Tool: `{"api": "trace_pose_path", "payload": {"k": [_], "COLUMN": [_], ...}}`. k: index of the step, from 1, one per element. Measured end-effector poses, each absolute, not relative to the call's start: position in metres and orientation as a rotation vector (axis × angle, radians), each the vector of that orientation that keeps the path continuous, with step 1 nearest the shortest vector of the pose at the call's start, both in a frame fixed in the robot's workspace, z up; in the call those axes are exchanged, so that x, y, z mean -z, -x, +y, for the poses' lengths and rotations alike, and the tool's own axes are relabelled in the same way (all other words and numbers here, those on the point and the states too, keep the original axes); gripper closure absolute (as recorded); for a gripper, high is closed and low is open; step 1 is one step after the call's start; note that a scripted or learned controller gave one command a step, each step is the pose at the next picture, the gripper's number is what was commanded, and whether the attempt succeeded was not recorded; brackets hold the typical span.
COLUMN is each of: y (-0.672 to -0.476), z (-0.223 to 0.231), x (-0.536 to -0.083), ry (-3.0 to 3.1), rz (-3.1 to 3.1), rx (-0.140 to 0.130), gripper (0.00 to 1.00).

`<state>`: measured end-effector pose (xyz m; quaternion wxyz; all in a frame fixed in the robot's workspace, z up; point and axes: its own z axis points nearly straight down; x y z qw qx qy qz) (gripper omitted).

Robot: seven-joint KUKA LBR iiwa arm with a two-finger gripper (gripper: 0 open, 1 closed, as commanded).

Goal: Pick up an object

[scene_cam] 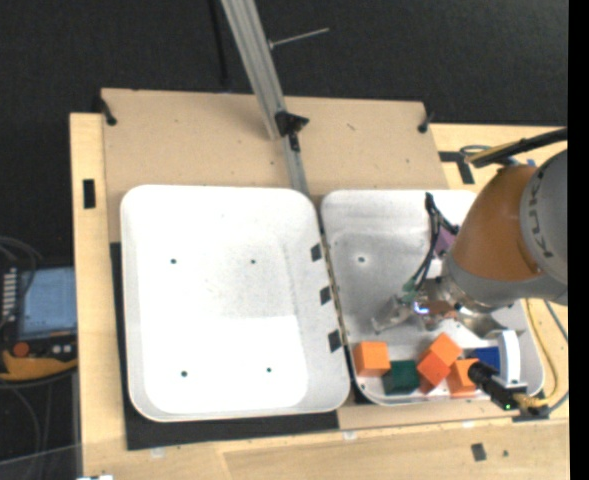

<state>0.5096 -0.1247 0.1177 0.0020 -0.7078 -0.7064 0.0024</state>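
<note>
The right bin (369, 228) holds several small objects along its near edge: an orange cube (373, 357), a dark green block (402, 377), an orange block (439, 358), a second orange piece (463, 377) and a blue block (487, 358). My gripper (399, 313) hangs low over the middle of the right bin, just above and to the right of the orange cube. The grey arm with its orange band (504, 233) reaches in from the right and covers the bin's right side. Nothing shows between the fingers.
The left bin (224, 298) lies beside the right one, with black clips on the shared edge. A slanted metal rail (259, 58) runs from the top down to the bins. Cables and a blue device (44, 303) sit off the bench at the left.
</note>
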Motion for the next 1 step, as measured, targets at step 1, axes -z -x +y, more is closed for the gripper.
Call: {"api": "trace_pose_path", "payload": {"k": [1], "y": [-0.5104], "z": [-0.1267], "x": [-0.0981], "ry": [2.227], "rz": [-2.219], "rx": [-0.001], "gripper": [0.00]}}
